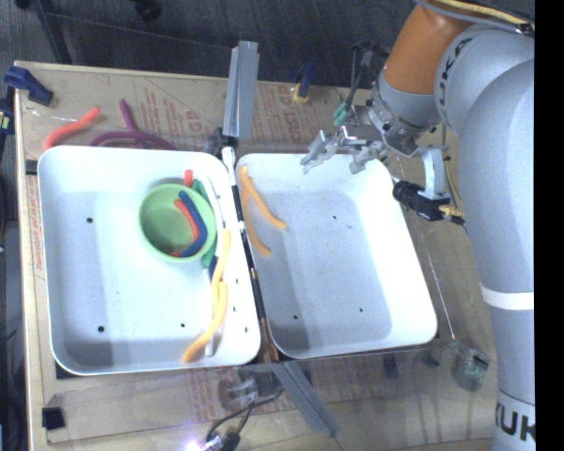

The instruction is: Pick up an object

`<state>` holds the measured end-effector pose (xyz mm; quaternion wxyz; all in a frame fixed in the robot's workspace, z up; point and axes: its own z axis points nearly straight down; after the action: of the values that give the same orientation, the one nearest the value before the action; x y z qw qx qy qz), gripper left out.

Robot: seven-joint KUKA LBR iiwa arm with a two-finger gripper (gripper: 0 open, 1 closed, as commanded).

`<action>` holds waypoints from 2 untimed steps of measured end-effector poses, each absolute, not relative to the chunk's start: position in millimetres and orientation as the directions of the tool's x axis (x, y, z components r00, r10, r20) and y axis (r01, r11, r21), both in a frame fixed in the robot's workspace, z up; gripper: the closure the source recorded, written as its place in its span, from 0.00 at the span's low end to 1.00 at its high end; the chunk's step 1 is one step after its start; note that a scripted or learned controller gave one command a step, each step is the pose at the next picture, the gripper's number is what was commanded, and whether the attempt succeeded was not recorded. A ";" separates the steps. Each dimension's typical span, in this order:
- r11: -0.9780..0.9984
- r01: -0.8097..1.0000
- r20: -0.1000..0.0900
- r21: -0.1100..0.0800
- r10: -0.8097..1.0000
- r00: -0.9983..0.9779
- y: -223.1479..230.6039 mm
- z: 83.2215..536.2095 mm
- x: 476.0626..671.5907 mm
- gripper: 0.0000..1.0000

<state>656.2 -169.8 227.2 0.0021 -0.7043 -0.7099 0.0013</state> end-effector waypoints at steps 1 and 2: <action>-0.032 0.999 -0.006 0.003 0.999 0.032 -106.0 104.2 657.5 0.00; -0.028 1.000 -0.001 0.001 1.000 0.028 -103.4 113.3 657.5 1.00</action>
<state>657.5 -103.4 113.3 -0.0007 -0.7170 -0.6970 0.0002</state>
